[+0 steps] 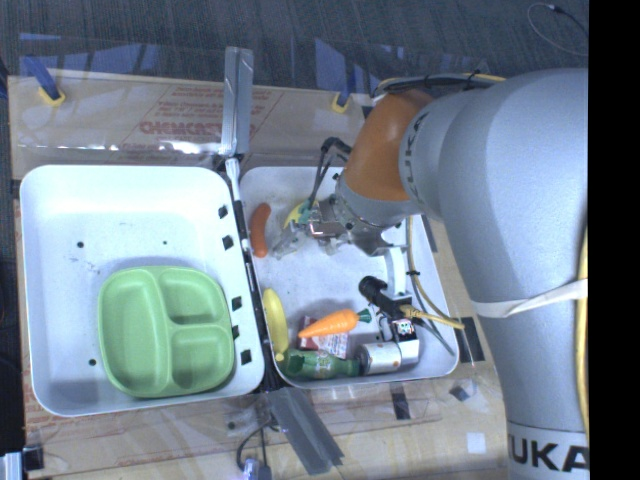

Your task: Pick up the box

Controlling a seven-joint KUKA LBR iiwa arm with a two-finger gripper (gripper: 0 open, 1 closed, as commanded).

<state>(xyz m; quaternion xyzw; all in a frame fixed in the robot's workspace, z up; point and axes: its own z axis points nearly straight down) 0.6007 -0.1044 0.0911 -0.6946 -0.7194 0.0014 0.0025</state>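
Observation:
The box [336,344] looks like a small red and white pack lying near the front of the right bin [440,363], partly under an orange carrot [329,323]. My gripper [296,230] hangs over the back left part of that bin, well behind the box and apart from it. It is close to a red sausage [260,228] and a small yellow-green thing [296,212]. The grey arm with its orange band [385,153] covers the bin's back right.
A yellow banana [273,318] lies along the right bin's left wall. A green bottle [320,366] and a silver can [385,356] lie against the front wall. The left bin [60,198] holds a green divided plate [165,330].

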